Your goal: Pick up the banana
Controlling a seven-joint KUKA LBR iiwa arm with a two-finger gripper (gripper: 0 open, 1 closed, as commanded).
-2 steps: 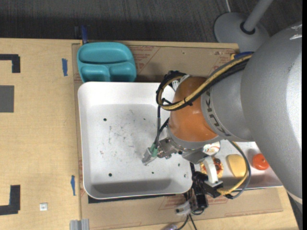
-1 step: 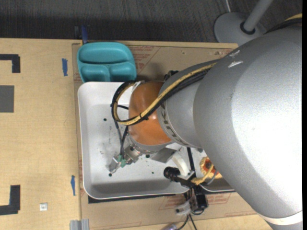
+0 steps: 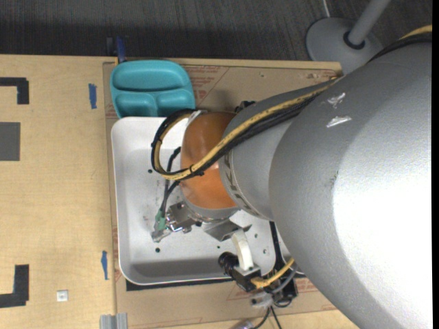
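1. Yellow fruit cannot be picked out anywhere in the frame; where the banana lies I cannot tell. If it is in the white bin (image 3: pixel 130 184), it sits under the arm's bulk, which hides most of the bin's middle and right.
2. White bin floor that does show, along the left and lower-left of the frame, carries a few dark specks and scuffs and nothing that reads as a banana.
3. Just left of centre, low in the bin, the gripper (image 3: pixel 163 226) reaches down close to the floor. A small green part and some metal fittings are visible there, but the jaws themselves are too small and too crowded by the wrist to judge: I cannot tell how they stand or whether anything is in them.
4. Above the gripper sits the orange band (image 3: pixel 209 163) of the arm, with black and yellow cables looping across it toward the upper right.
5. At the upper left of the bin, a teal tray (image 3: pixel 151 88) rests on the brown counter (image 3: pixel 55 184), touching or just overlapping the bin's top rim.
6. Progress, as a judgement: the arm is down in the bin at or near a grasp attempt, yet no hold on the banana can be confirmed. Securing it and lifting it clear both appear left to do.
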